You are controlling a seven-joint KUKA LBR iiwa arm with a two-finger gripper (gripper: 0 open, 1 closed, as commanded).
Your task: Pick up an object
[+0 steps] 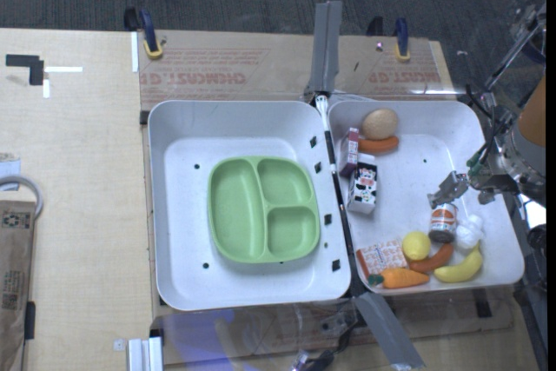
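Observation:
The right bin (426, 154) holds several small items. At its far end a tan egg-shaped piece (380, 122) rests against an orange sausage (383, 144). A purple bottle (351, 149) and a milk carton (363, 187) lie along the left wall. At the near right are a small can (442, 222), a white lump (470, 232), a lemon (417, 245), a banana (460, 268), a carrot (404, 278) and a cracker box (380, 257). My gripper (467, 189) hangs open just above and beyond the can, with nothing between its fingers.
A green divided plate (263, 208) lies in the left bin (174, 213). A grey divider post (326, 48) rises between the bins. Clamps (400, 39) hold the cardboard at the back. The arm (530, 143) comes in over the right bin's right wall.

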